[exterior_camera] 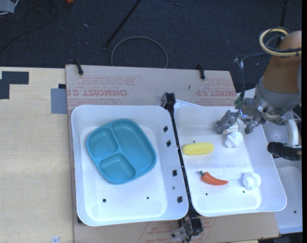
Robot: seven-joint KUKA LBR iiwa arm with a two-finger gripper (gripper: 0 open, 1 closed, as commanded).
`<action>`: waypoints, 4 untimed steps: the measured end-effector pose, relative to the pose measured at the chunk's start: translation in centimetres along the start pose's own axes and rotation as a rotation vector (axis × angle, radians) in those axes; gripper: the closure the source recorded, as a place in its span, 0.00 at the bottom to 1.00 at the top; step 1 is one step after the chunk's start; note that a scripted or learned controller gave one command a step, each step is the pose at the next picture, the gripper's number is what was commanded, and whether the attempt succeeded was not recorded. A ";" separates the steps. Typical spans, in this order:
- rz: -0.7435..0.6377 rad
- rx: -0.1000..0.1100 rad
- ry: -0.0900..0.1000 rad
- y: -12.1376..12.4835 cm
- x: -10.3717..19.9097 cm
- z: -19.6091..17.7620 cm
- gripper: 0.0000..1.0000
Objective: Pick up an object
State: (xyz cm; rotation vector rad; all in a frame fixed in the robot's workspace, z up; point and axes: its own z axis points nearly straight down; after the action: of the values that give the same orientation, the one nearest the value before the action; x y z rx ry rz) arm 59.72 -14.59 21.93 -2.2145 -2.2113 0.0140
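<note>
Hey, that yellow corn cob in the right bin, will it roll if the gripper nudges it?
Probably. The corn cob looks rounded and lies lengthwise on the right bin's flat floor, so a sideways push would likely roll it. It looks like a plastic toy, so probably stiff, light and somewhat slippery.

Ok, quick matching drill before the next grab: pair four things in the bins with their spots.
Things:
1. blue plate
2. yellow corn
3. red pepper
4. gripper

Places:
A. right bin, toward the near edge
B. left bin
C. over the right bin's far right part, by a white lump
D. right bin, middle, near the divider

Pairs: 1-B, 2-D, 3-A, 4-C
</note>
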 end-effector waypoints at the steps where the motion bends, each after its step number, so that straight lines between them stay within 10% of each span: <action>1: -0.002 -0.014 -0.002 0.3 0.0 -0.8 0.00; 4: -0.003 -0.012 -0.002 0.6 1.0 13.2 0.00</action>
State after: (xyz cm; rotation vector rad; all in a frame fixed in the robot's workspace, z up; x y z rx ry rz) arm 60.15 -13.54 8.68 -2.2183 -2.2215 0.0029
